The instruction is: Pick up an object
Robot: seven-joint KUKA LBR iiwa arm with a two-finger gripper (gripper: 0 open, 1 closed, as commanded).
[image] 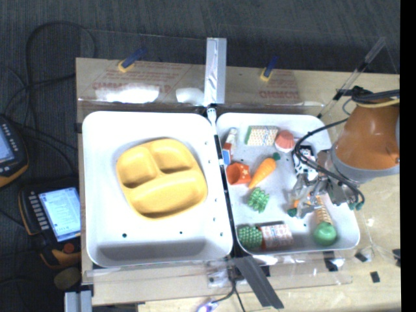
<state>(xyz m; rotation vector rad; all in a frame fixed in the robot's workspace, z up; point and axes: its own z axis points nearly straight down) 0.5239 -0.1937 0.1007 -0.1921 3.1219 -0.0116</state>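
The arm (370, 142) reached in from the right, with its gripper (305, 197) low over the right bin (286, 123), near that bin's right side. Cables and linkage obscured the fingers; their opening, and whether they held anything, could not be determined.

The right bin held a carrot (263, 170) near its centre, with a red piece (238, 173) just to its left and a green spiky piece (259, 199) below it. A printed card (262, 136) lay near the far wall. A can (275, 235) lay along the near wall, and a green ball (324, 233) sat in the near right corner, just below the gripper.

The left bin (97, 174) contained a yellow tray (162, 176) with three compartments.
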